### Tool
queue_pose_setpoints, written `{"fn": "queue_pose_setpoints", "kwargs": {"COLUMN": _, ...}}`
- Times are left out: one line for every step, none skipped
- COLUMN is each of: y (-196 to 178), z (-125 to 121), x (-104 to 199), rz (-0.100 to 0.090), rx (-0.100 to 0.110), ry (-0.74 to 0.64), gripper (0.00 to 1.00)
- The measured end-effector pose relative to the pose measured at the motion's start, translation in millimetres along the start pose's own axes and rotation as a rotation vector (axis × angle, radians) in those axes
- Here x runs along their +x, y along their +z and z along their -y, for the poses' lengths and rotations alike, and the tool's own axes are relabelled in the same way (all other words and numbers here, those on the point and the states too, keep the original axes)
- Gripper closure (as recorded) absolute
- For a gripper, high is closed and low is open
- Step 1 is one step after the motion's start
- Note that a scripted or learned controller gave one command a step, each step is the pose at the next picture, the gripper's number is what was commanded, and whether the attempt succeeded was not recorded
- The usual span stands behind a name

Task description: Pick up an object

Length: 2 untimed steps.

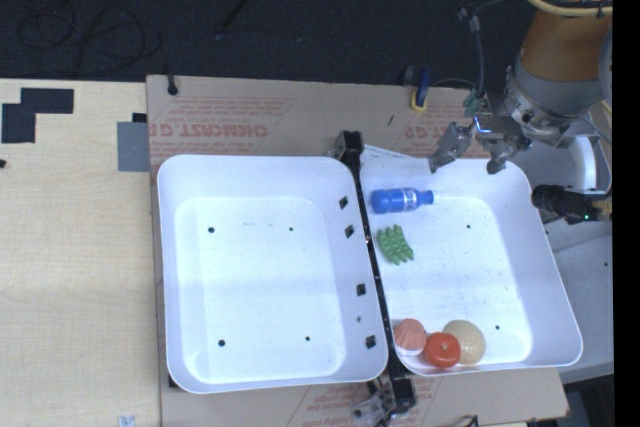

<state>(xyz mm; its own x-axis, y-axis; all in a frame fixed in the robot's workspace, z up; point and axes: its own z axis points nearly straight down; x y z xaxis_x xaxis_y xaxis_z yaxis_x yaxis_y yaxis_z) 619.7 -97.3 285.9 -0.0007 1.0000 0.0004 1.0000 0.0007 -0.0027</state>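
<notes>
Overhead slanted view of a bench with two shallow white bins side by side on a sheet of brown cardboard (300, 110). Nearest the camera, at the front edge of the right bin (545, 315), three small round things lie in a cluster: a pinkish-orange ball (408, 334) on the left, a red tomato-like ball (442, 350) touching it in the middle, and a pale tan ball (466, 339) just behind and to the right. The left bin (180, 265) shows a bare white floor with a few dark dots. A black divider strip (365, 255) runs between the two bins, from the front edge to the back. Farther in, near the left wall of the right bin, a small green ridged toy (395, 244) lies flat; just behind it a blue bottle (400, 200) lies on its side, its white cap pointing right, near the back left corner. Beyond the bin's back rim the gripper (470, 152) hangs above the rim's right part, well apart from the bottle and every other thing, its two dark fingers spread wide with nothing between them. Above it rises the grey wrist and the orange band (570, 15) of the arm, with a yellow cable looped around the top. A yellow and blue clip (420, 87) sits at the cardboard's far edge
</notes>
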Motion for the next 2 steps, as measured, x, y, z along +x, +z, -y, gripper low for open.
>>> {"fn": "queue_pose_setpoints", "kwargs": {"y": 18.2, "z": 71.8, "x": -87.4, "rz": 0.003, "rx": 0.005, "ry": 0.011, "gripper": 0.0}}
{"fn": "queue_pose_setpoints", "kwargs": {"y": 50.1, "z": 111.6, "x": -118.4, "rz": 0.0, "rx": 0.005, "ry": 0.006, "gripper": 0.0}}
